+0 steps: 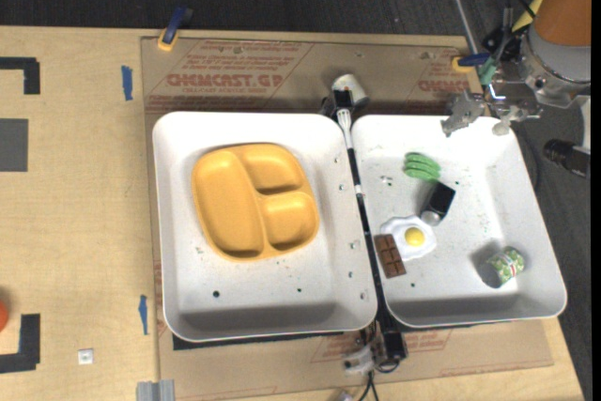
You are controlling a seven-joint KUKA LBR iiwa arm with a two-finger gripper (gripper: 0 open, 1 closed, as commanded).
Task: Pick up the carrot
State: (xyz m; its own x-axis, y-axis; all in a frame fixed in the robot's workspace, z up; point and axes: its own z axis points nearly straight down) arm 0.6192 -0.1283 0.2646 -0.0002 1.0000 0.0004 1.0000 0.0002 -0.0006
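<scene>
Carrot is hard to place with any certainty: the closest match is an orange-red sliver [3, 316] at the view's left edge, lying on the bare bench [75, 202] well apart from both bins (most of it is cut off by the frame, so whether it is the carrot cannot be told).

The gripper [481, 113] hangs over the far right corner of the right bin [540, 239], below the arm's orange band [568, 9]. Whether it is apart or together cannot be told at this size, and nothing shows clamped in it.

In the right bin, a green pea pod [422, 166] lies toward the far side. Just nearer than it is a small black block [438, 199], tilted, and a fried egg [412, 238] sits just beside that block's near end. A brown chocolate bar [390, 255] lies next to the egg, by the bin's left wall. A green and white can [503, 266] rests on its side near the right wall.

The left bin [178, 286] holds a yellow divided tray [254, 200], roughly in its middle.
</scene>
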